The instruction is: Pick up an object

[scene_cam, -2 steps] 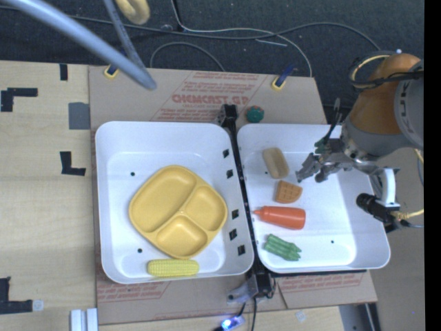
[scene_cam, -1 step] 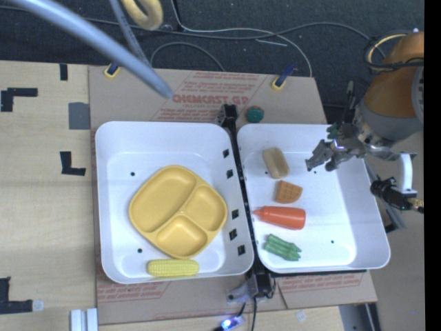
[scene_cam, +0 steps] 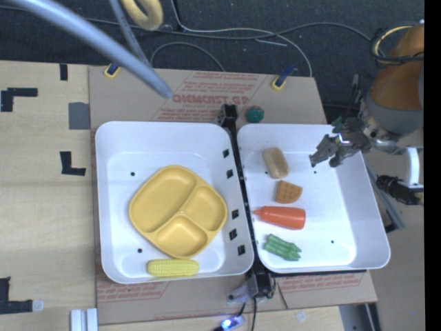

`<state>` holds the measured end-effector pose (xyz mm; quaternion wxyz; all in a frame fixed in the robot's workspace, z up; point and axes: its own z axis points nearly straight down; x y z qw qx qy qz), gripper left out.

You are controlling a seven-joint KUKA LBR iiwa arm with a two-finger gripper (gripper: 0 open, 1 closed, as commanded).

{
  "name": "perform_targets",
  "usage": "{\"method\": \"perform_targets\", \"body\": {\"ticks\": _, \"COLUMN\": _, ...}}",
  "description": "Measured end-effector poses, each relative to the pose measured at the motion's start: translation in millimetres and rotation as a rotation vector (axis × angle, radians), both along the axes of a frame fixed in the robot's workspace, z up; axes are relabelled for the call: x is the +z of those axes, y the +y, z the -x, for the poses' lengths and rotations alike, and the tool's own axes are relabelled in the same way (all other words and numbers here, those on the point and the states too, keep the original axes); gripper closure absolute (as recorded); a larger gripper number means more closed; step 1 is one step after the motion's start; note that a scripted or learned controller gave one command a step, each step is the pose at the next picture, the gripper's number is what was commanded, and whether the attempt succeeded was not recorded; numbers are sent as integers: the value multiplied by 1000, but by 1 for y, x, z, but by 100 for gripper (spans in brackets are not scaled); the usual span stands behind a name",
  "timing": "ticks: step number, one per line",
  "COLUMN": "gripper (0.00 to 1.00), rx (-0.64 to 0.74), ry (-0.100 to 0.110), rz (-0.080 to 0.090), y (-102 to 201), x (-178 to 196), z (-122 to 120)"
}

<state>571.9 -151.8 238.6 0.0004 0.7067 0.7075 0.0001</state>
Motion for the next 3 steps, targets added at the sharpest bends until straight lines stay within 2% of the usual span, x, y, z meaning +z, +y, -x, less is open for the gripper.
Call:
{"method": "perform_targets", "body": {"ticks": 2, "gripper": 100, "rx": 5, "ry": 2, "rz": -1, "y": 111, "x": 12, "z": 7}}
{"method": "perform_targets", "body": {"ticks": 3, "gripper": 100, "rx": 5, "ry": 4, "rz": -2, "y": 165, "x": 0, "z": 20}}
